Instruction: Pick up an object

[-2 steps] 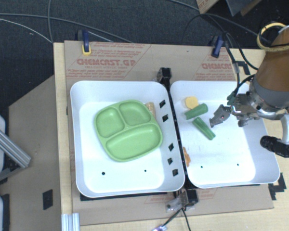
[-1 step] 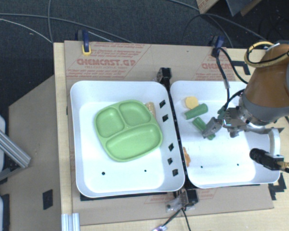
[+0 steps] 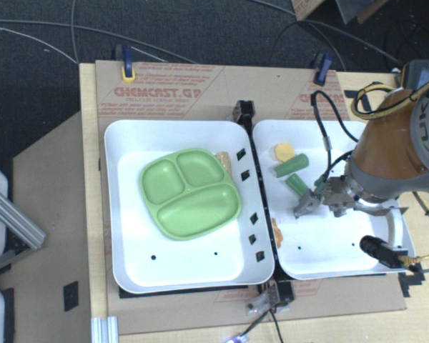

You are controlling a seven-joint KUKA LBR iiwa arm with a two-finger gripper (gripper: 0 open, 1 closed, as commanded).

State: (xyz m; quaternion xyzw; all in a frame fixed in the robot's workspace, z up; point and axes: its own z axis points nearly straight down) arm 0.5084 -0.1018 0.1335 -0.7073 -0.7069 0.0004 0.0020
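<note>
Over right bin [image 3: 329, 263], gripper [image 3: 305, 204] beside green pieces [image 3: 294, 174], nothing visibly held

The brown bench [image 3: 164, 84] bears two white bins [image 3: 129, 213] side by side

The arm [image 3: 393, 148] is running off your right edge and covering part of the right bin [image 3: 329, 266]. The green plate [image 3: 191, 193] is hiding most of a tan object [image 3: 224, 162]. An orange scrap [image 3: 276, 232] is looking too small to identify.
</note>
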